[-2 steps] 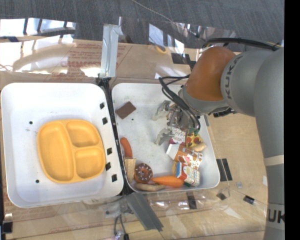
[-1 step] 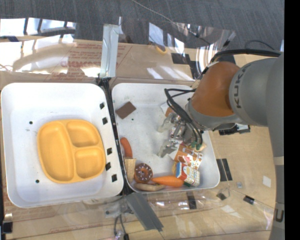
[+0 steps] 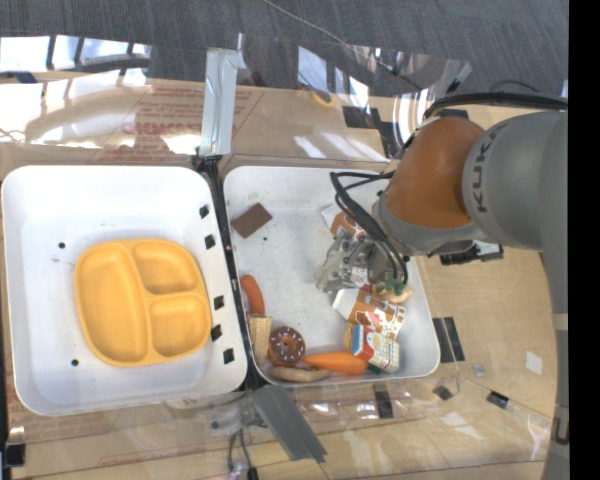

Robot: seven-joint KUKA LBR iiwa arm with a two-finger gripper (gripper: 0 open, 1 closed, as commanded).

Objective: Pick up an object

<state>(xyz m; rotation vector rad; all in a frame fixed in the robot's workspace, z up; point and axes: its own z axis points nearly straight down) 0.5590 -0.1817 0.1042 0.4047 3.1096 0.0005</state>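
Claw point(image 3: 348, 264) sits low in the right bin point(image 3: 280, 183), above the carton point(image 3: 378, 333) as you see it, right among the clutter; whether it grips anything you cannot tell from here. Nothing looks lifted yet, so treat the pick as not done. Candidates lie around that carton: a carrot point(image 3: 337, 363) touching its lower left corner, a chocolate donut point(image 3: 286, 345) further left, a sausage point(image 3: 252, 295) up and left near the bin wall, and a brown square point(image 3: 251, 219) well up and left. Left of all this, the other bin holds a yellow tray point(image 3: 140, 301). Closing and lifting remain.
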